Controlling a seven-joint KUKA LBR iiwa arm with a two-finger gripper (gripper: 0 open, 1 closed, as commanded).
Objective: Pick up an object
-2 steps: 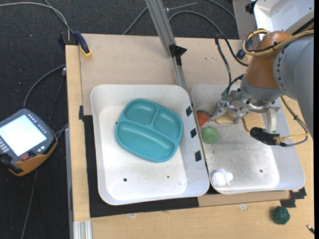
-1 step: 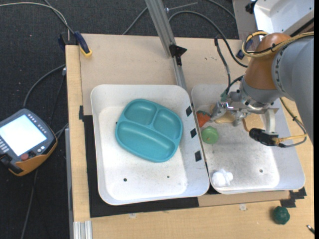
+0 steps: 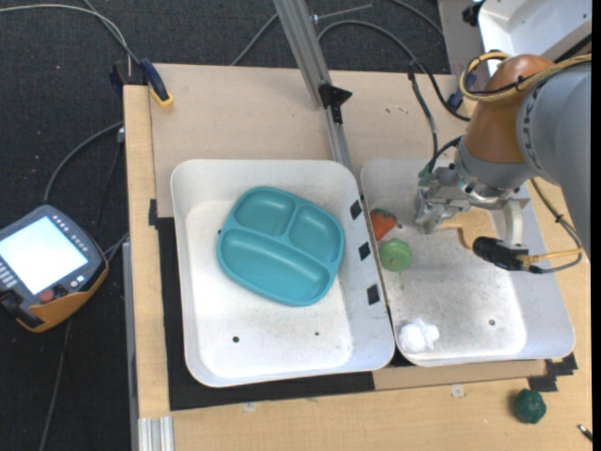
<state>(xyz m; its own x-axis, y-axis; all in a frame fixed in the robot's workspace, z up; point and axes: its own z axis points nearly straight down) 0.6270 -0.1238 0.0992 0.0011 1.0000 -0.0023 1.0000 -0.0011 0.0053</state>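
Note:
In the right bin (image 3: 470, 332) a green ball (image 3: 395, 255) lies by the left wall, with a small orange-red object (image 3: 382, 223) just above it. A crumpled white object (image 3: 419, 334) sits near the bin's front edge. My gripper (image 3: 427, 219) hangs over the upper part of the right bin, a little to the right of the orange-red object and above the green ball. I see nothing between its fingers, whose spread the wrist hides.
The left bin (image 3: 272, 346) holds a teal divided plate (image 3: 281, 244). A slanted metal pole (image 3: 305, 40) crosses the back of the bench. A dark green ball (image 3: 529, 405) lies on the bench outside the bins at the front right. A black cable connector (image 3: 498, 251) hangs beside the wrist.

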